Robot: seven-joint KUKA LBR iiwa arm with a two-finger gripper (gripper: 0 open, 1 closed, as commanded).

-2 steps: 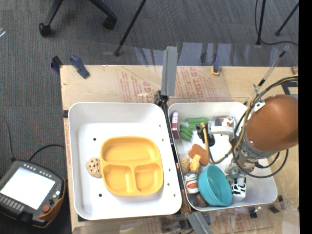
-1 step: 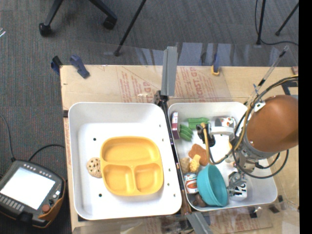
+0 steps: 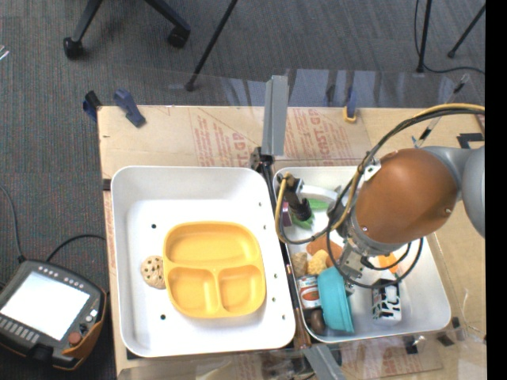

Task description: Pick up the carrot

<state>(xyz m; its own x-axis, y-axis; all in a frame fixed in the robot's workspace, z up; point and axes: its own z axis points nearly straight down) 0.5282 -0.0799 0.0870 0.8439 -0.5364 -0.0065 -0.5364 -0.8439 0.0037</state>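
In the right bin (image 3: 432,311), an orange piece (image 3: 386,261) that looks like the carrot peeks out from under the arm's wrist, mostly hidden. My gripper (image 3: 349,269) reaches down into the middle of this bin, just left of that orange piece and right above a teal bowl (image 3: 337,301). The bulky brown-orange wrist (image 3: 404,196) covers most of the bin's centre. I see nothing held in the gripper.
The left bin (image 3: 135,204) holds a yellow divided tray (image 3: 214,269) and a cookie (image 3: 153,271). Around the gripper in the right bin lie a black-and-white patterned carton (image 3: 386,301), a tan-orange food item (image 3: 319,246), a green item (image 3: 318,206) and a small can (image 3: 309,291).
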